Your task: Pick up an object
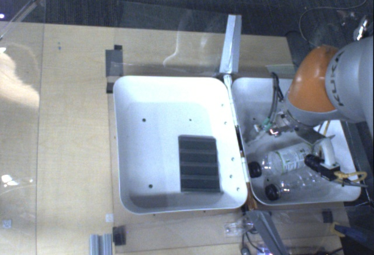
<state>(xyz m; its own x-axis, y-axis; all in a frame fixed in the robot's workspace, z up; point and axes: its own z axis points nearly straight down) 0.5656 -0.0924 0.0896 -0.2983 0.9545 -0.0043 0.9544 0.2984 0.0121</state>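
Observation:
Two clear plastic bottles with black caps lie in the right bin (251,102). The upper bottle (285,160) bears a pale label and points its cap left. The lower bottle (292,181) rests near the bin's front wall, its cap at the front left. My gripper (264,128) reaches down into the right bin just above and left of the upper bottle, with nothing seen held in it. A dark ribbed rectangular block (198,163) lies flat in the left bin (146,102), toward its front right.
The grey arm with its orange band (312,87) covers the right bin's back right part. A metal divider (231,49) stands behind the gap between the bins. Wooden bench surface (64,148) stretches to the left.

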